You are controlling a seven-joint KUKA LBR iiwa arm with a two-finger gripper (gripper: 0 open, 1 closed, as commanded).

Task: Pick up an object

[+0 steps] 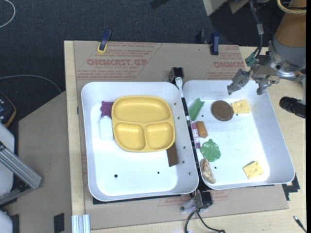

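Observation:
My gripper (251, 84) hangs above the far edge of the right bin (272, 135), its two fingers spread open with nothing between them. Just below it lie a brown round cookie (223, 110) and a pale yellow cheese square (240, 107). A green pepper strip (196, 108), a small sausage piece (201, 129) and a green leafy piece (211, 150) lie along the bin's left side. A second cheese piece (253, 169) and a tan piece (207, 171) rest near the front.
The left bin (92, 149) holds a yellow divided plate (143, 123), a purple item (106, 108), a white bottle (105, 128) and a brown block (172, 156). Clamps sit on the far board edge.

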